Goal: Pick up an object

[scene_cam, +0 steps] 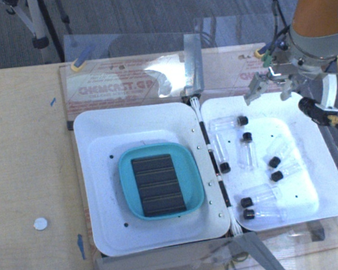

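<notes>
Over the back edge of the right bin (pixel 333 200) your gripper (pixel 270 90) hangs high with fingers spread and nothing between them. Targets are the clear vials with black caps scattered on that bin's floor: one at the left wall (pixel 218 149), one mid-bin (pixel 246 149), a pair at the front (pixel 260 205). I'd take the mid-bin vial, since it lies apart from its neighbours and the walls. Turn the wrist so the fingers straddle the tube across its width, come straight down, close on the body not the cap. Clear plastic probably slips, so lift slowly. Leave the teal tray (pixel 160 179) in the left bin (pixel 92 134) alone
</notes>
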`<action>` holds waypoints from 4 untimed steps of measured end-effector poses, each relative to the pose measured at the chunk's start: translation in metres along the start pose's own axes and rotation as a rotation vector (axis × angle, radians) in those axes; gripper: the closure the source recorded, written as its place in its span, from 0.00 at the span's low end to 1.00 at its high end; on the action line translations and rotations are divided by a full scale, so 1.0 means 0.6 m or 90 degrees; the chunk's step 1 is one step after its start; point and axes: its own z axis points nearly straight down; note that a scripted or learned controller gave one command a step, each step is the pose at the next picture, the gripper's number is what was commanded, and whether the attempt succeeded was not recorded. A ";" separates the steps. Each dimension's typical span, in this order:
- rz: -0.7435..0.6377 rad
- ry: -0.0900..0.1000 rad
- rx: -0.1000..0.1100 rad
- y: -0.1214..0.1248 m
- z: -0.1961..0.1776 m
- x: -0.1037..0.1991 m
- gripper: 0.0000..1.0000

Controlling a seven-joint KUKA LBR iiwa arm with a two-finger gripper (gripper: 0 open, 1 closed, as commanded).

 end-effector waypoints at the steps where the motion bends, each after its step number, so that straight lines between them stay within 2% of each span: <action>1: -0.034 0.000 -0.001 0.016 0.158 -0.073 0.00; 2: -0.060 0.000 -0.002 0.030 0.293 -0.067 0.00; 3: -0.062 0.000 -0.004 -0.034 0.292 -0.025 0.00; 4: -0.060 0.000 -0.008 -0.031 0.273 -0.027 1.00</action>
